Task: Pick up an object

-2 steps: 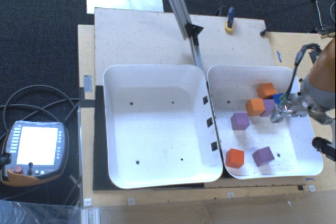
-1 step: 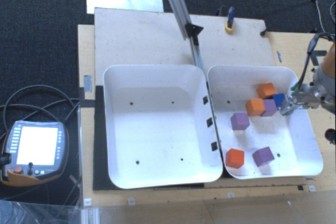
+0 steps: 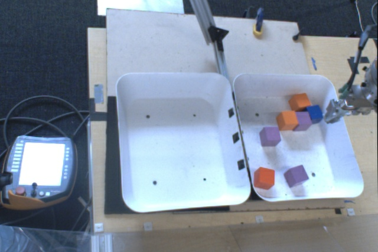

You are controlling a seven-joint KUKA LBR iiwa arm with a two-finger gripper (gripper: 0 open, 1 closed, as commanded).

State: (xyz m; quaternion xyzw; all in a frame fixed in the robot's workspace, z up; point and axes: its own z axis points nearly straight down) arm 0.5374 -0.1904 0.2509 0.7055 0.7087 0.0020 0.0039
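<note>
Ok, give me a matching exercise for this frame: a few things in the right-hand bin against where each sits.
Things:
1. small blue cube
2. lone orange cube
3. two-finger gripper
4. yellow-handled clamp

Places:
A. at the right bin's right rim
B. near that bin's front-left corner
C. on the board behind the bins
D. beside the gripper, by a purple cube

Pairs: 1-D, 2-B, 3-A, 4-C

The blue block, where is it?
The blue block sits in the right bin, near its right wall, beside a purple block and close to the gripper.
</note>
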